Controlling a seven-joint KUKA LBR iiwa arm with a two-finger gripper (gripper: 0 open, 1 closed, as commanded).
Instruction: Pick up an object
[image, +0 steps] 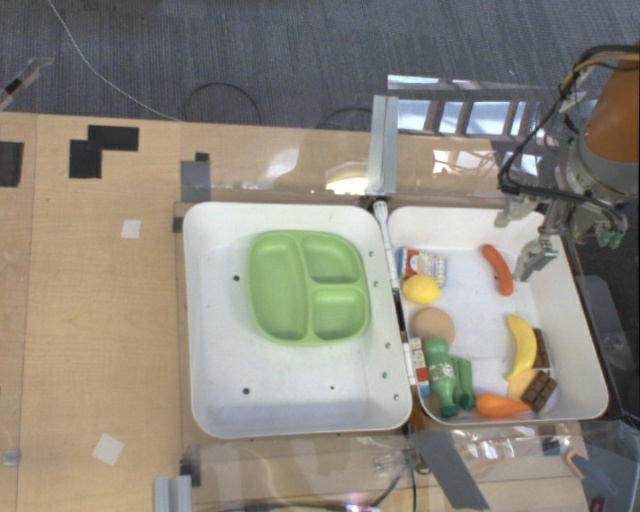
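Jaws (533, 238) above right bin (575, 300) — empty

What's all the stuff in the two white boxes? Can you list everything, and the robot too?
left bin: 1, white, left side of bench
right bin: 1, white, right side
divided plate: 1, green, in left bin
sausage: 1, red-orange, right bin, top
carton: 1, white with print, right bin, top left
lemon: 1, yellow, below carton
round tan item: 1, below lemon
bottles: 2, green, bottom left
banana: 1, yellow, right side
carrot: 1, orange, bottom
chocolate bar: 1, brown, bottom right
claw: 1, grey, over right bin's top right
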